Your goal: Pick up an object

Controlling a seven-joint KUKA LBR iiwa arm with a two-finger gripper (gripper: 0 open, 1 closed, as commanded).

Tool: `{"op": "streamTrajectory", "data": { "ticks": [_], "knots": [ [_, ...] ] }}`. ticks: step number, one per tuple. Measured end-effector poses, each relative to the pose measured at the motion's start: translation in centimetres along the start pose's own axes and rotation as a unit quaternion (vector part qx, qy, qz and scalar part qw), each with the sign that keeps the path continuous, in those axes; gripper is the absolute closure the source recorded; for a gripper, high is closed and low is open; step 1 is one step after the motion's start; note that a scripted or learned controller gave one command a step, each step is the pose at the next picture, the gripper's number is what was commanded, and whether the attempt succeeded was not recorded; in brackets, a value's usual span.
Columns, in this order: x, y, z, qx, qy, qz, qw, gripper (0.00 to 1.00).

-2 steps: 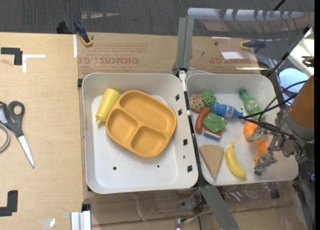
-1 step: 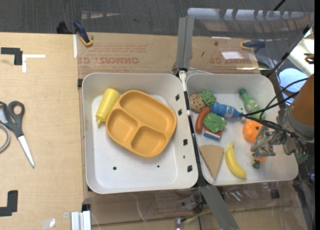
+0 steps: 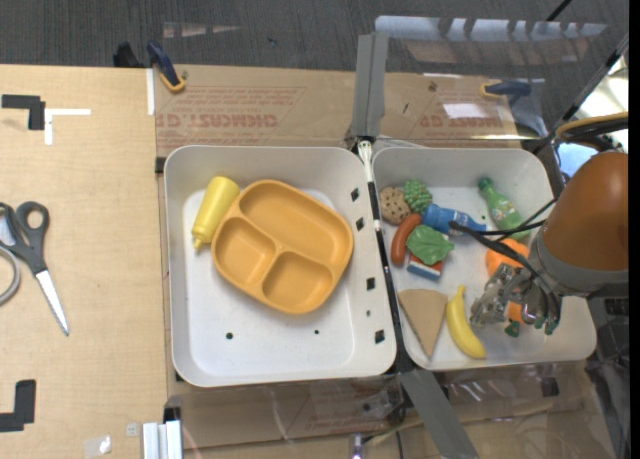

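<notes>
The right bin holds several toy foods: a banana, a tan wedge, a red sausage, a green leafy piece, a brown cookie, a green broccoli, a blue item, a green bottle and an orange piece. My gripper hangs low over the bin's front right part, just right of the banana. Its fingers are hard to make out among cables and small coloured items.
The left bin carries an orange divided plate and a yellow bottle along its left side. Scissors lie on the wooden bench at far left. The arm's orange band overhangs the right bin's right edge.
</notes>
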State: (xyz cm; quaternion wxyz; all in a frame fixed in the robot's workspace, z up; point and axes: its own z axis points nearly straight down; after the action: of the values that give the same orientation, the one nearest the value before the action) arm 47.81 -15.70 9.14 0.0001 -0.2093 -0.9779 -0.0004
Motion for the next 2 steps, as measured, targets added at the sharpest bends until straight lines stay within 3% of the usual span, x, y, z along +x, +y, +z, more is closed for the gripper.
{"op": "streamTrajectory", "data": {
  "ticks": [1, 2],
  "knots": [
    [-0.1, 0.0, 0.0, 0.0, -0.001, 0.0, 1.0, 0.0],
    [-7.6, 1.9, -0.2, 0.0, -0.003, 0.053, 0.9986, 0.0]
  ]
}}
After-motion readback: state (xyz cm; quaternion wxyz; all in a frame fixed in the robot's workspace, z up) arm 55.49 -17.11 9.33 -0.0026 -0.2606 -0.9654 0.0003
